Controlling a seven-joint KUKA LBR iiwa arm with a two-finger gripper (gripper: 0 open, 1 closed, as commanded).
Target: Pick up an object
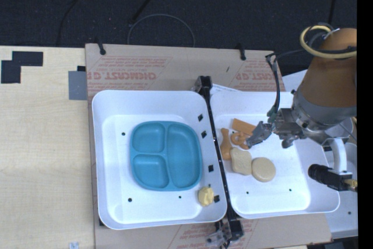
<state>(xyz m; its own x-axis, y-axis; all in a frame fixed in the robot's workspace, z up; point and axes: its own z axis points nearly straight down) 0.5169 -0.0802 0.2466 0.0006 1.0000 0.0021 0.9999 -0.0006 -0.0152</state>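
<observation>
The claw point(256, 136) hangs over the right bin point(291, 201); I cannot tell if it pinches anything. Under it lie tan bread point(240, 161), a round cookie point(263, 169) and orange bits point(242, 126). The table point(41, 154) is light wood.

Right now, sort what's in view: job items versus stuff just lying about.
Job:
claw
orange pieces
tan slice
round beige piece
yellow lump

Lying about:
blue divided plate
cardboard sheet
</observation>
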